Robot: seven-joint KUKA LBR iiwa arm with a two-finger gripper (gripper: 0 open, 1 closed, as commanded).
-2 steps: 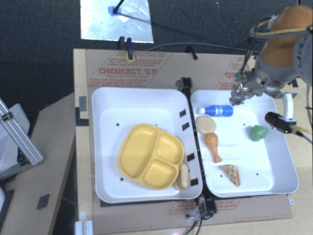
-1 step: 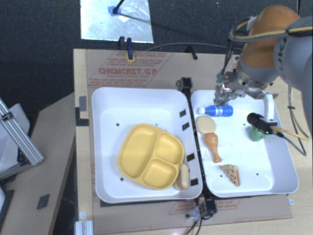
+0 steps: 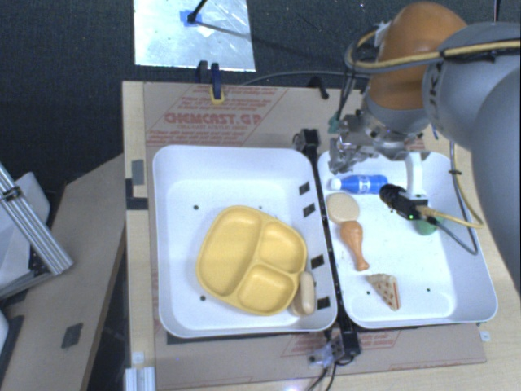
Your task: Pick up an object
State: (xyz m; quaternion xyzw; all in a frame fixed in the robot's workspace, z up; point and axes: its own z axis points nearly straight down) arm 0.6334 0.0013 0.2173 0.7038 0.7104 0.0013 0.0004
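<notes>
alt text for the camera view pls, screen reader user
A grey arm's gripper hangs over the right bin, above a blue bottle, with a toy drumstick and sandwich wedge nearby. The left bin holds a yellow divided tray.

Illumination was bright and even, apparently from overhead. The 2 white bins (image 3: 244,165) read near overexposed, with faint shading at their walls. A reflective sheet (image 3: 194,21) at the far left showed patchy glare. The arm (image 3: 456,63) at the right was soft, slightly out of focus. Shadows were short and weak. Overall sharpness was moderate.
</notes>
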